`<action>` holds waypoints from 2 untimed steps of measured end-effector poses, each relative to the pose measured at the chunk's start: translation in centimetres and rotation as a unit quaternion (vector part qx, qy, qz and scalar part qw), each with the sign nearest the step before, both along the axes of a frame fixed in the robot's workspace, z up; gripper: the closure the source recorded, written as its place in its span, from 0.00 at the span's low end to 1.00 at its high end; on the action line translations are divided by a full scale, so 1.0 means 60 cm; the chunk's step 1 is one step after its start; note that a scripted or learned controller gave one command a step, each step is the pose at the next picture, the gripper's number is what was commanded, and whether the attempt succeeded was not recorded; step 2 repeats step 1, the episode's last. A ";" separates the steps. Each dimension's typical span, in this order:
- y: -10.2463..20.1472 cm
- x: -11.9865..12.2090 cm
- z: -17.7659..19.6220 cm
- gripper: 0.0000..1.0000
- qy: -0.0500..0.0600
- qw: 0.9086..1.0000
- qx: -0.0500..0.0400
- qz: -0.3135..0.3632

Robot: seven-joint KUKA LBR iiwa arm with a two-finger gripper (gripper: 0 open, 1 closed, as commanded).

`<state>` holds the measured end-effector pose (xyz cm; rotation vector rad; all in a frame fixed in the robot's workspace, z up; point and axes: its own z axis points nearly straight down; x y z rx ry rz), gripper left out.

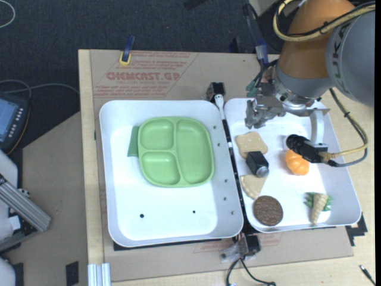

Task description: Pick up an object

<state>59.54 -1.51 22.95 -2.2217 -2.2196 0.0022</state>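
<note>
Two white bins side by side on a cardboard-topped bench. Left one holding a green divided plate, lying flat near its upper middle. Right bin carrying the loose pieces: a tan slice of bread, a small black block just below it, a pale wedge, a brown round disc, an orange piece and a pale ear of corn with green leaves. Reaching in from the upper right, grey arm with its orange band bent steeply downward. Gripper poised over the right bin's upper left corner, just above the bread. Nothing seen between its fingers; how far apart they stand, cannot tell.
</note>
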 end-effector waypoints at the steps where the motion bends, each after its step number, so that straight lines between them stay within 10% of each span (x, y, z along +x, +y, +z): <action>1: 0.031 0.001 -0.009 1.00 0.000 1.000 0.000 0.002; 2: 0.031 0.001 -0.009 1.00 0.000 1.000 0.000 0.002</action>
